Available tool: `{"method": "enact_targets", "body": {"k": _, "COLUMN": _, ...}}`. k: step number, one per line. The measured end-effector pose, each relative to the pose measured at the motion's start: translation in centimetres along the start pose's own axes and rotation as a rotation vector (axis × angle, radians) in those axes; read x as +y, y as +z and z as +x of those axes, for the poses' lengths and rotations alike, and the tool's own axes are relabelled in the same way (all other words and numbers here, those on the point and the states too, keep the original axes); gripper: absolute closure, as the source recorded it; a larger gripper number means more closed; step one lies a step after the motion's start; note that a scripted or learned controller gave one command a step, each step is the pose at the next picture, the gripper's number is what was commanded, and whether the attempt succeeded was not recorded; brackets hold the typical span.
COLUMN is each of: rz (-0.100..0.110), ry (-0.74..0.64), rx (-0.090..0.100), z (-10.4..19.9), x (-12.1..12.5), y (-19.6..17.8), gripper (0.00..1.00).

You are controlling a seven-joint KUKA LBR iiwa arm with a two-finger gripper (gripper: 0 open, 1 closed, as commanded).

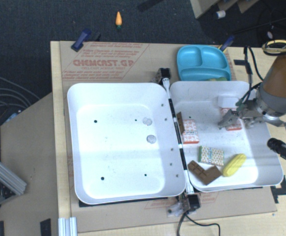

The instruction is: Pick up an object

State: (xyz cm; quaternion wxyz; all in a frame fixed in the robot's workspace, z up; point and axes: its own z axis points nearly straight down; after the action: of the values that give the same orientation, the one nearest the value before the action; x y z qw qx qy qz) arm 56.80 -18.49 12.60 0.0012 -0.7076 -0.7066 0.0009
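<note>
Nearest us in the right bin [261, 181] we see a brown L-shaped block [203, 172] by the front rim, its upper end touching a small green-patterned packet [212, 155], and a yellow corn-like toy [234, 164] just beside both to the right. A little further back, against the divider, a red-and-white carton [189, 132] lies next to a thin brown bar [179, 124]. The left bin [79, 146] holds two small grey discs [149, 130] near its middle. Further back in the right bin the gripper [231, 122] sits low over a red-and-white thing — we cannot tell whether its fingers are apart or closed, nor whether they grip anything. A white box [227, 101] lies just behind it. Beyond the bins a blue divided tray [203, 62] rests on the bench — farthest off, a blue clip [80, 40] and an orange bit [118, 18].
</note>
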Motion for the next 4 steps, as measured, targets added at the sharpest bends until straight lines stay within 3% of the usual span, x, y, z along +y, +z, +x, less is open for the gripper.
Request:
{"method": "enact_targets", "body": {"k": 1, "rz": -0.002, "ry": -0.007, "rx": 0.010, "z": -3.3, "x": 4.7, "y": 4.1, "gripper": 0.00}}
{"method": "enact_targets", "body": {"k": 2, "rz": 0.004, "ry": -0.006, "rx": 0.014, "z": -3.2, "x": 9.1, "y": 4.2, "gripper": 0.00}}
{"method": "enact_targets", "body": {"k": 3, "rz": -0.002, "ry": -0.003, "rx": 0.001, "z": -0.3, "x": 9.9, "y": 4.1, "gripper": 0.00}}
{"method": "enact_targets", "body": {"k": 4, "rz": 0.003, "ry": -0.007, "rx": 0.018, "z": -3.0, "x": 10.1, "y": 3.9, "gripper": 0.00}}
